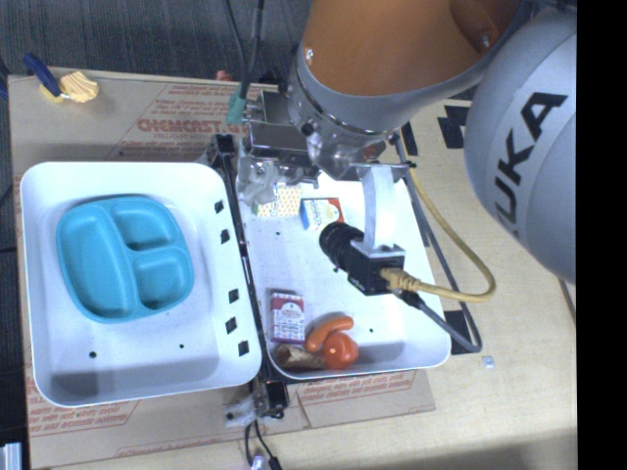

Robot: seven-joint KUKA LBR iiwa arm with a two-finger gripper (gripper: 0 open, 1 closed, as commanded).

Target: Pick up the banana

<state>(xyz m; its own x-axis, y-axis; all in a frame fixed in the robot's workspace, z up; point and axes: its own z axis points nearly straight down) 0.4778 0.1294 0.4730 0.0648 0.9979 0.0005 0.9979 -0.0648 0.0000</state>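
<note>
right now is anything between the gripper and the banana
No clear banana; the likeliest is a brownish piece in the right bin's near corner, partly covered by an orange piece and a red piece. The gripper sits at the far end, with a small red packet between.

Light is even and fairly bright, from overhead. The two white bins (pixel 127 380) look slightly washed out, with soft grey shadows along their inner walls. The arm (pixel 411 27), close to the camera, is blurred, with a dull sheen on its orange band. The desk (pixel 147 116) stays reasonably sharp.
</note>
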